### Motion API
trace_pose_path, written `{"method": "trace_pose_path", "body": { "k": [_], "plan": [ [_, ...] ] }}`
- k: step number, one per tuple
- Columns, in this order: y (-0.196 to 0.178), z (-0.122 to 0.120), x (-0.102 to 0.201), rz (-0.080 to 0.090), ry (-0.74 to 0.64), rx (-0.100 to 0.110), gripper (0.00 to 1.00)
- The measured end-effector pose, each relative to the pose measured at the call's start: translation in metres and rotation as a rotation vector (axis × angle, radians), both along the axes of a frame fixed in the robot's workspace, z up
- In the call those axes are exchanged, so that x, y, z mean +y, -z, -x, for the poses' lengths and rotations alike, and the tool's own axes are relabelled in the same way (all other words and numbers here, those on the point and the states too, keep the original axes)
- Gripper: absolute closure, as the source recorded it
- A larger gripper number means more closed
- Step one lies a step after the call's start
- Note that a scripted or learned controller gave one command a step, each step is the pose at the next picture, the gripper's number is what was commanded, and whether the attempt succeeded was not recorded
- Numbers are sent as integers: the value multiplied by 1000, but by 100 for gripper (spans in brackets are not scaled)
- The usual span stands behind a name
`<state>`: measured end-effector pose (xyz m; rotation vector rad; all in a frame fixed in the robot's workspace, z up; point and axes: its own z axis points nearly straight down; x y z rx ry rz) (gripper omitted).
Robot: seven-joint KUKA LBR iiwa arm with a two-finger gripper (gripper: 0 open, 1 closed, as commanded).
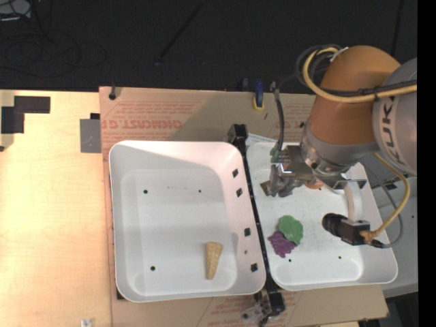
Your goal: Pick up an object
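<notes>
A tan cone-shaped piece lies in the left bin, near its front right corner. In the right bin a green lump rests against a purple grape-like piece just in front of it. My gripper hangs over the left part of the right bin, a little behind the green lump and apart from it. Nothing shows in its grasp.
A black divider with clips runs between the two bins. The orange and grey wrist looms over the back of the right bin. Brown cardboard lies under the bins, with a pale wooden bench to the left.
</notes>
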<state>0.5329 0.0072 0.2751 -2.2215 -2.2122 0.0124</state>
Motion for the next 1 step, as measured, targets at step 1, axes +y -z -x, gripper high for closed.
{"method": "trace_pose_path", "body": {
  "k": [1],
  "plan": [
    [-98, -5, 68, -4, -12, -18, 100]
  ]
}}
